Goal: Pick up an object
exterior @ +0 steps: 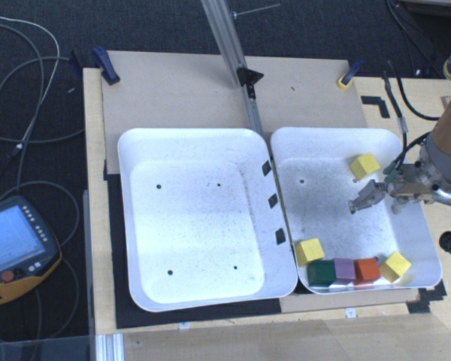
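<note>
Metal tool (358, 201) above speckled white bin (316, 153)

No legible text or labels.

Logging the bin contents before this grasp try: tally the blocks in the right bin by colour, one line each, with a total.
Yellow blocks: 3, at and
Green block: 1
Purple block: 1
Orange-red block: 1
Total: 6, all in the right bin
</note>
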